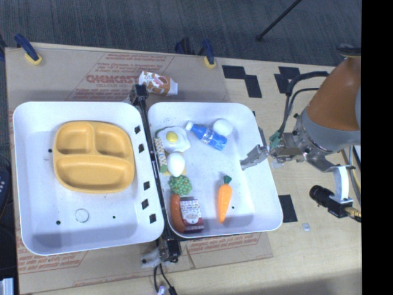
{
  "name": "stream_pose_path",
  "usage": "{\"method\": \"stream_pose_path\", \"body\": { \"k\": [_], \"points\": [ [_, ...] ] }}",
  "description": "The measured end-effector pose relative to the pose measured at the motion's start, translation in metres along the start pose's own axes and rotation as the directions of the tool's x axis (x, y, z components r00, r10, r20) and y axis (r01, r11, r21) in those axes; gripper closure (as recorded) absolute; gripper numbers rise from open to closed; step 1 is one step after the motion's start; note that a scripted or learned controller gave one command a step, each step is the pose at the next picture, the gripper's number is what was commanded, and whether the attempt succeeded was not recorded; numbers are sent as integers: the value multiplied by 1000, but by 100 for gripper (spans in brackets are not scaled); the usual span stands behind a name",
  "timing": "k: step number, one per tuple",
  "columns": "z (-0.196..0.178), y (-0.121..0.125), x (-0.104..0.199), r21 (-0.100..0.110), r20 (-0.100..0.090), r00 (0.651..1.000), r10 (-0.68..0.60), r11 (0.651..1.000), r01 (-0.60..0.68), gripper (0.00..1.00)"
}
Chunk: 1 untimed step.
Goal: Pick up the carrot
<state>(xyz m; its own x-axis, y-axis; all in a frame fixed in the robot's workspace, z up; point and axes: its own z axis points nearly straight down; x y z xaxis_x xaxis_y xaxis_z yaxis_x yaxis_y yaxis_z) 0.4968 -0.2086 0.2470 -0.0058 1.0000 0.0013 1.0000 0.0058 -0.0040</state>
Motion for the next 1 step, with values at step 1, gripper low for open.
{"method": "stream_pose_path", "body": {
  "k": [1],
  "points": [
    [134, -21, 35, 3, -2, 994, 107, 994, -107, 0]
  ]
}}
